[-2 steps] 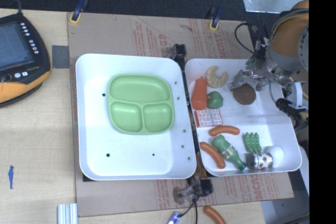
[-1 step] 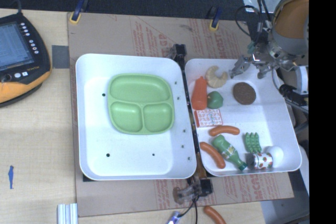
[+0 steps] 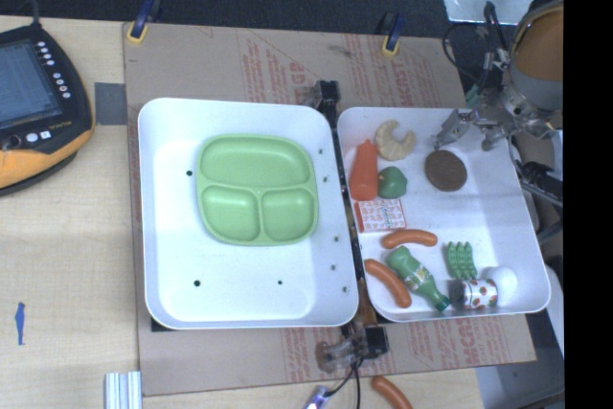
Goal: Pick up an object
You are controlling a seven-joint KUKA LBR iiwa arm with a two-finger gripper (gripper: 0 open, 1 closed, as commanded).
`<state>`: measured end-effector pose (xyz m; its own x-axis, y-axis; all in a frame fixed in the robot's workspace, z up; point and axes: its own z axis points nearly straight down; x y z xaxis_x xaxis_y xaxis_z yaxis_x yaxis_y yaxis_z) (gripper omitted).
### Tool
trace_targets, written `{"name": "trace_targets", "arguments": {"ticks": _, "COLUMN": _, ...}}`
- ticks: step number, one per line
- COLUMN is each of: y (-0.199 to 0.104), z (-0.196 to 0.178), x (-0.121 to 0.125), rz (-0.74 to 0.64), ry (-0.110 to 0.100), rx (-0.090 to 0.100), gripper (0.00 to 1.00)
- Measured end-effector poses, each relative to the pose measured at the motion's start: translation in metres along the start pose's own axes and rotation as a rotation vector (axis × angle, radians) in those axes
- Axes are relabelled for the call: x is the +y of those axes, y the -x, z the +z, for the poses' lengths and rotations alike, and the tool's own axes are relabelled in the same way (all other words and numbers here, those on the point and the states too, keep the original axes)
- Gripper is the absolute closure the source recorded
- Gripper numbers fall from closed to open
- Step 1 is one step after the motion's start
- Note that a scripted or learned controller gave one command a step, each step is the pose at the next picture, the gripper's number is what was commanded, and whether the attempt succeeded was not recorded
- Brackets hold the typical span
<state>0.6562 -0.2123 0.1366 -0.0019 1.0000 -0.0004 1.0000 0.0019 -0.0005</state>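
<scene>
The brown disc [image 3: 445,170] lies flat near the far end of the right bin [image 3: 522,215], just below the gripper [image 3: 466,131], whose jaws look spread and empty. It looks stiff, light and low — hard to pinch from above, so take it across its edges. Beside it lie a croissant [image 3: 394,139] and carrot [image 3: 364,170] — well apart from the green plate [image 3: 257,188]

Claw [image 3: 467,131] spread above brown disc [image 3: 445,170] in right bin [image 3: 525,235]
</scene>
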Motion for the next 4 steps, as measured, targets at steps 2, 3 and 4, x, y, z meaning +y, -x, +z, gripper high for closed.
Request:
{"name": "trace_targets", "arguments": {"ticks": 2, "y": -0.007, "z": 0.034, "x": -0.04, "rz": -0.006, "ry": -0.004, "rx": -0.002, "gripper": 1.0}}
{"name": "trace_targets", "arguments": {"ticks": 3, "y": -0.061, "z": 0.003, "x": -0.06, "rz": -0.005, "ry": -0.004, "rx": -0.001, "gripper": 1.0}}
{"name": "trace_targets", "arguments": {"ticks": 4, "y": -0.064, "z": -0.032, "x": -0.08, "rz": -0.001, "ry": -0.004, "rx": 0.0, "gripper": 1.0}}
